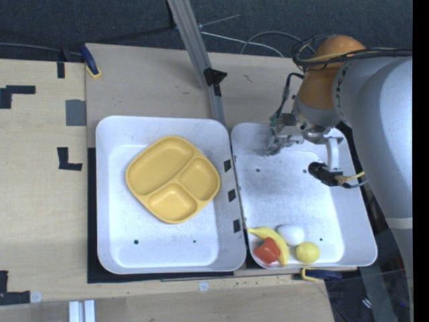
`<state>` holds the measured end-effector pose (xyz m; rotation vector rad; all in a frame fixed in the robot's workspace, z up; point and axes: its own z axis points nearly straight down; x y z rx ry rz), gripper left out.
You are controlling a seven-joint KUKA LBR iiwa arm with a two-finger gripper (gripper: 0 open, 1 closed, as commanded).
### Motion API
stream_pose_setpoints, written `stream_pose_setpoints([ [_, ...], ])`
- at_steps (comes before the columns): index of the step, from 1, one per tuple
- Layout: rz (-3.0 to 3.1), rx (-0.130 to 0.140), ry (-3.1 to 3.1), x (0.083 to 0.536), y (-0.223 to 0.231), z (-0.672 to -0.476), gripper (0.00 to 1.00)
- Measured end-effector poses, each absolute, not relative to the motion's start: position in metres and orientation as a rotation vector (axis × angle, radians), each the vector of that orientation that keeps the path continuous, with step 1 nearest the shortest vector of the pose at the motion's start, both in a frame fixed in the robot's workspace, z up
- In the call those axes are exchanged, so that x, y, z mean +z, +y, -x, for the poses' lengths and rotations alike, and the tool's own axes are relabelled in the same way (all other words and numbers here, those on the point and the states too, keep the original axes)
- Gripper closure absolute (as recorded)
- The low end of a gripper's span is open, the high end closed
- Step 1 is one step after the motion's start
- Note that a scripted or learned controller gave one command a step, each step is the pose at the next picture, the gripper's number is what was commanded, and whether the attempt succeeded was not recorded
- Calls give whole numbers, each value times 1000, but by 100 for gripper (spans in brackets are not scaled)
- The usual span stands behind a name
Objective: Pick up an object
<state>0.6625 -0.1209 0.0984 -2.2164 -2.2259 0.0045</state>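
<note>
arm [382, 113]: grey casing | orange wrist band | black cables | metal hand [278, 143]

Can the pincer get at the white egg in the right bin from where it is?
Probably yes. The pincer sits over the right bin's far end; bare floor separates it from the white egg, though banana and yellow ball crowd it.

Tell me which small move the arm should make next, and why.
Probably move the hand toward the near edge of the right bin. It sits at the bin's far corner over bare floor, while the banana, red piece, white egg and yellow ball cluster at the near edge.
</note>
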Motion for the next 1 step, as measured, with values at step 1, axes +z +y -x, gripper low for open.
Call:
stream_pose_setpoints([
  [1,2221,-3,-2225,141,-121,-664,100],
])
